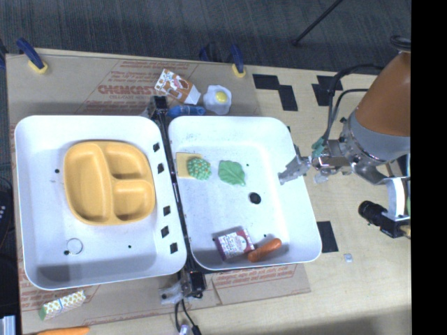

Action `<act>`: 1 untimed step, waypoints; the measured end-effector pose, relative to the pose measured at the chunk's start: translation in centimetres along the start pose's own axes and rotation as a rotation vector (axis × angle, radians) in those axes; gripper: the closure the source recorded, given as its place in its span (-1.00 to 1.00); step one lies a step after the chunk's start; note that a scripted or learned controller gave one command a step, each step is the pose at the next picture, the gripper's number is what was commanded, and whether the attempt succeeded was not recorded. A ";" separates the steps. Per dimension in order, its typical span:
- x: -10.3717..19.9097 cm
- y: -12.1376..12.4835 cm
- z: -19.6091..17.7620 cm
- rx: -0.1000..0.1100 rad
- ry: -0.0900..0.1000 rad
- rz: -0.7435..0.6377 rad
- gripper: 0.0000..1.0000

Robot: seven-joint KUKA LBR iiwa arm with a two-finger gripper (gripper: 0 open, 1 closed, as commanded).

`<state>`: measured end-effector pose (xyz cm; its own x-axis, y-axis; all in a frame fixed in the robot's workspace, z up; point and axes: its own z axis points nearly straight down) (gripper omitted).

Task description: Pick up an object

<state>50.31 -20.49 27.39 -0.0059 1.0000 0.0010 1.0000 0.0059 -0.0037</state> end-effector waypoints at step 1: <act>0.1 8.7 18.1 -0.004 -0.001 -0.072 -1.00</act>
<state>58.90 -20.33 9.26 -0.0773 0.9970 -0.0002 0.9970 0.0773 0.0002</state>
